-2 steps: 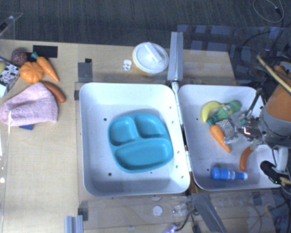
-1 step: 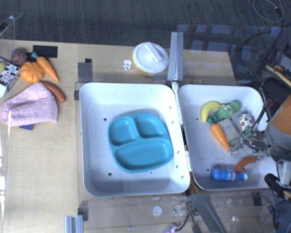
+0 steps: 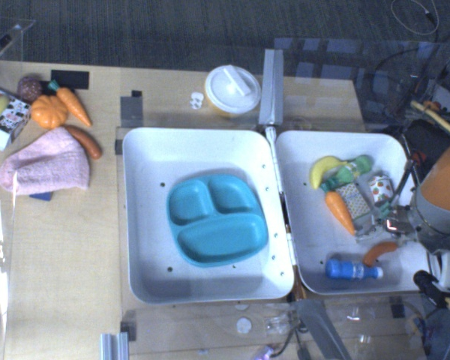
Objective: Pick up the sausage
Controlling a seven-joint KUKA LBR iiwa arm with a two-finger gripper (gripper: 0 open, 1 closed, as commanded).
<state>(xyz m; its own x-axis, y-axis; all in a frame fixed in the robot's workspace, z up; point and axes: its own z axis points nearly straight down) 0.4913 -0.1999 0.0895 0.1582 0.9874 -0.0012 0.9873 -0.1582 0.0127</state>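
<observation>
So the sausage (image 3: 380, 252) is lying in the right bin (image 3: 307, 201), down near its front right corner, just above the blue bottle (image 3: 354, 270). The pincer (image 3: 391, 224) hangs right over it, beside the carrot (image 3: 340, 211). Honestly can't tell how the pincer stands. The left bin (image 3: 142, 223) has a blue divided tray (image 3: 216, 217).

The two bins (image 3: 197, 142) look like smooth, slightly glossy white plastic, and the divided tray (image 3: 217, 220) in the left bin is matt blue plastic. The bench (image 3: 52, 261) has a pale wood-look surface; near its left edge lies a soft, nubbly pink cloth (image 3: 45, 165). In the right bin, the sausage (image 3: 379, 252) and carrot (image 3: 340, 211) look like smooth, shiny plastic.
</observation>
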